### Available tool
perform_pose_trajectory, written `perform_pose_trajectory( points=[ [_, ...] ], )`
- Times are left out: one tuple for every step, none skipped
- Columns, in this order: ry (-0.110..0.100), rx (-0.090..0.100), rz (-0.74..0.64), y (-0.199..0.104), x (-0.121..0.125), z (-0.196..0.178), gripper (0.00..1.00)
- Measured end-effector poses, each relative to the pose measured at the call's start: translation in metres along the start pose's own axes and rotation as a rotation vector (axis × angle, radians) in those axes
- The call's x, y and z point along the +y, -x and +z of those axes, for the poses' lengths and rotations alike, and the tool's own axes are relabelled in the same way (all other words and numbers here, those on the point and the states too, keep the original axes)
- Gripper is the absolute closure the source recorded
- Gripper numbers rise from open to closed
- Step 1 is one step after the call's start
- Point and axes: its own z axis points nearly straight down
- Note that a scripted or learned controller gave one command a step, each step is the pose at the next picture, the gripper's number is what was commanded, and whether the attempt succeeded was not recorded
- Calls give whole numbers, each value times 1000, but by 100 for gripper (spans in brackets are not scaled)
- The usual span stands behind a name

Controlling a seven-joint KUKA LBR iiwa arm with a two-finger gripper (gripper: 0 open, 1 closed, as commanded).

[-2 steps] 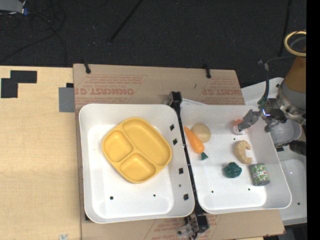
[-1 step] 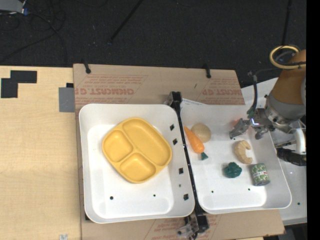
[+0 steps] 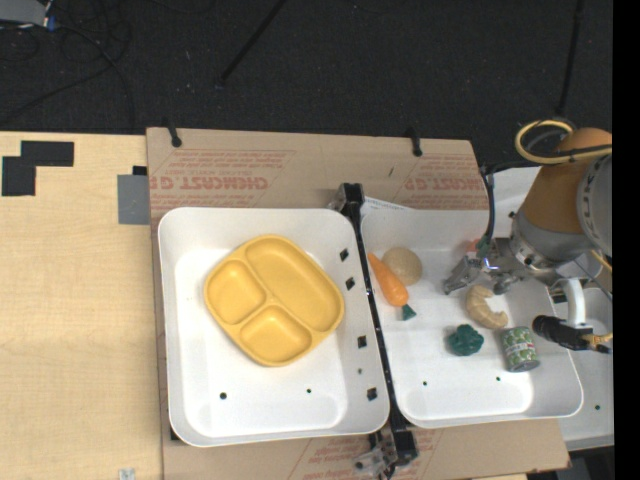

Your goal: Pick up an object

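Yellow divided plate (image 3: 274,299) lies alone in the left bin (image 3: 190,388). In the right bin (image 3: 440,398) sit an orange carrot (image 3: 389,281), a round beige ball (image 3: 403,263), a green lump (image 3: 464,340), a pale tan piece (image 3: 487,307) and a small can (image 3: 519,348). The gripper (image 3: 480,271) hangs low just above the tan piece; whether its jaws are open I cannot tell. Nothing looks lifted yet, so the pick remains undone.

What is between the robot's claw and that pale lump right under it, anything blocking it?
Nothing visible blocks it. The gripper sits right at the upper edge of the pale lump in the right bin. The green ball and small can lie beyond it, apart.
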Motion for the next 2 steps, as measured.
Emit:
perform_pose_trajectory(
  points=[
    [0,1,-1,0,1,-11,100],
    [11,-3,0,2,-1,-71,100]
  ],
)
